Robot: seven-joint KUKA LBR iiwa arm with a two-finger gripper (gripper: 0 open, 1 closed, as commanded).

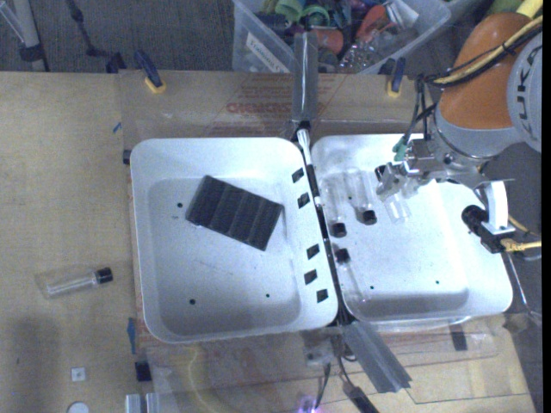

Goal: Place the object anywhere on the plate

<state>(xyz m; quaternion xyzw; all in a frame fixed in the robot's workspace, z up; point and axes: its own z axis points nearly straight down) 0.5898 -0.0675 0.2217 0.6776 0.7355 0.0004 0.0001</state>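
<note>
Black letters "UK" [535, 101], cut off by the frame edge, on the grey arm [525, 84] at the upper right. Faint reddish printing [258, 107] on the table [60, 188] just behind the left bin [142, 231], too blurred to read. A white label [263, 48] on the front wall of the clear storage box [250, 24] at the top, its print too small to make out. No other legible text, numbers or signs.
</note>
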